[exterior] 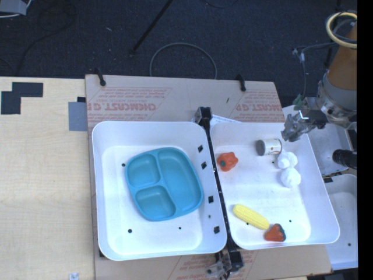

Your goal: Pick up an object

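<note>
The right bin [317, 214] holds several small objects. An orange-red pepper [227, 161] lies near the divider. A short white and grey cylinder [268, 147] lies on its side toward the back, and a crumpled white object [288, 169] sits just right of it. A yellow corn cob [251, 216] and a red strawberry-like piece [274, 233] lie near the front. My gripper [294, 125] hangs over the bin's back right corner, up and to the right of the cylinder, with nothing seen in it.
The left bin [108, 156] holds a blue divided plate [164, 183]. A black divider [211, 174] runs between the bins. The arm [341, 80] comes in at the upper right. Cardboard [169, 101] lies under the bins, with a wooden bench [41, 174] to the left.
</note>
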Action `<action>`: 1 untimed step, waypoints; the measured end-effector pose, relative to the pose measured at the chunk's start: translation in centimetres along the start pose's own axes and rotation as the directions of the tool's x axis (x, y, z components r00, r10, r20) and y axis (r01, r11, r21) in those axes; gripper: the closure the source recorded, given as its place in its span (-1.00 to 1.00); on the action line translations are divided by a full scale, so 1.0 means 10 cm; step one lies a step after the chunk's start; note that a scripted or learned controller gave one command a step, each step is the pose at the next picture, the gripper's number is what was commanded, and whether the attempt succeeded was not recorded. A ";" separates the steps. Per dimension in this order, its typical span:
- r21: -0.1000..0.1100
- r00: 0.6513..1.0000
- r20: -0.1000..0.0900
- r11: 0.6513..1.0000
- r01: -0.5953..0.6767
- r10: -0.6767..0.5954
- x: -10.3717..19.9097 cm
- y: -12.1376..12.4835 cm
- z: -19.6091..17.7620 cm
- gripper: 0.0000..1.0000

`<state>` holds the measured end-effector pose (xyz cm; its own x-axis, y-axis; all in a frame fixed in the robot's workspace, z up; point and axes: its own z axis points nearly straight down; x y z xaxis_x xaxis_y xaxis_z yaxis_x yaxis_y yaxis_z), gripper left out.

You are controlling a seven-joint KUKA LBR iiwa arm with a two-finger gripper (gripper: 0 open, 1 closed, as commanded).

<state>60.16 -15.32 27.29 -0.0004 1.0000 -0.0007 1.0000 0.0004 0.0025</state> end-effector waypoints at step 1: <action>0.004 1.000 -0.003 1.000 0.004 -0.004 0.57 0.10 0.04 1.00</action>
<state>61.20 -9.57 26.92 -0.0048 1.0000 0.0024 1.0000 0.0048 -0.0018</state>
